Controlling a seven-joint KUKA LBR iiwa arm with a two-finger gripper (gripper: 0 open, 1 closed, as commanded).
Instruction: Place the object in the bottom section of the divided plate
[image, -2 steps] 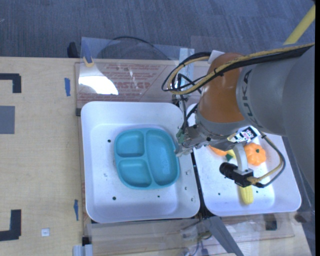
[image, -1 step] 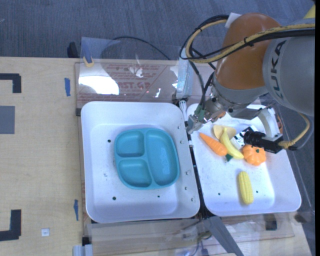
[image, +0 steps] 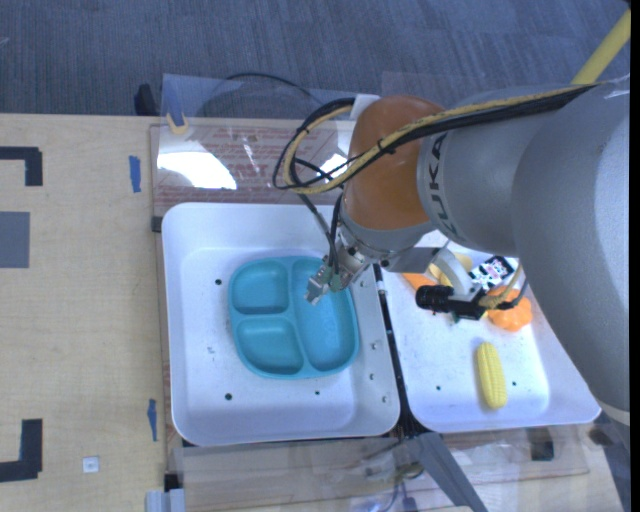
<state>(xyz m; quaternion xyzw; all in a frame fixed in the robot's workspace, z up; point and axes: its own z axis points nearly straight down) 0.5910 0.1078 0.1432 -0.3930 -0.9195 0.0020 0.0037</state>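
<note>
The grey arm (image: 520, 180) reached from the right over the right bin (image: 440, 390) to the left bin (image: 190, 330), where the blue divided plate (image: 265, 335) lay. A yellow corn cob (image: 490, 374) lay in the right bin, well apart from the plate, near a partly hidden orange thing (image: 513, 317). The gripper (image: 318, 290) hung over the plate's long right section; whether it was apart or together could not be told.

The divided plate (image: 293, 328) is plain turquoise. Both bins, the left bin (image: 190, 300) and the right bin (image: 545, 385), are white. The corn cob (image: 490, 375) is yellow with rows of kernels, and the thing (image: 512, 316) beside it is orange. The worktop (image: 80, 330) is pale wood grain, with black marks (image: 25, 165) and blue tape (image: 134, 173) towards its left edge. The arm (image: 540, 170) is grey with an orange band (image: 395, 170)
</note>
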